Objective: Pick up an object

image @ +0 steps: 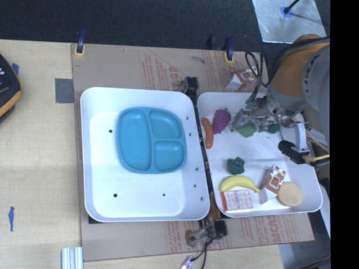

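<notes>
Grey gripper point(247, 122) sits upper right over a green object point(245, 130) (grip and opening impossible to tell).

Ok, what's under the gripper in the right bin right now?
A green object lies under the gripper, beside the purple grapes. The gripper covers its upper part, so contact can't be judged.

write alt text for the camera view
A grey robot arm's gripper sits low over a green toy in the right white bin, beside purple grapes. The left white bin holds a blue divided plate.
</notes>
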Available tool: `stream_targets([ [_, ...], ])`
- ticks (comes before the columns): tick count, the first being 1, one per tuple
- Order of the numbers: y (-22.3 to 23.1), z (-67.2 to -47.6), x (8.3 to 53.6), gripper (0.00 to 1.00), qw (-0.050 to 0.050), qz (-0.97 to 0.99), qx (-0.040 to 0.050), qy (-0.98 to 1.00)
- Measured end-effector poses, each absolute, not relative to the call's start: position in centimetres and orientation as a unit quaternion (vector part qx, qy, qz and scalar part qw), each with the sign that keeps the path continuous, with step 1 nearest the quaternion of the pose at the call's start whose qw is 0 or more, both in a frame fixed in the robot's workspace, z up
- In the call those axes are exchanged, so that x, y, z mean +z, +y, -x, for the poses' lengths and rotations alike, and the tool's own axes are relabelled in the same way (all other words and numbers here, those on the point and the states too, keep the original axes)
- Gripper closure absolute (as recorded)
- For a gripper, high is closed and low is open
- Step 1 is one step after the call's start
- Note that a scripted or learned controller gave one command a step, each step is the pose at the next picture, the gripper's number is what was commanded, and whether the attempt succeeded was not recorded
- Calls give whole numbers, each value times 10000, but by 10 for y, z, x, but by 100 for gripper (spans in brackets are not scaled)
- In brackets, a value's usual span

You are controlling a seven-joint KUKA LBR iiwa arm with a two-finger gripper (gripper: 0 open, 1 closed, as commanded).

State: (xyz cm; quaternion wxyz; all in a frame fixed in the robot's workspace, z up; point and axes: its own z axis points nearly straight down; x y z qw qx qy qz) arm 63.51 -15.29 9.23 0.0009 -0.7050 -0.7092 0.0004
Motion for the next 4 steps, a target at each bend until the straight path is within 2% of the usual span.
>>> stream_targets([
  [1,-99,-656,92,0,-3,7052,13,-7090],
  [2,-154,-630,177,0,-2,7063,5,-7079],
  [3,-129,-656,146,0,3,7054,9,-7088],
  [4,-97,-645,92,0,18,7049,21,-7093],
])
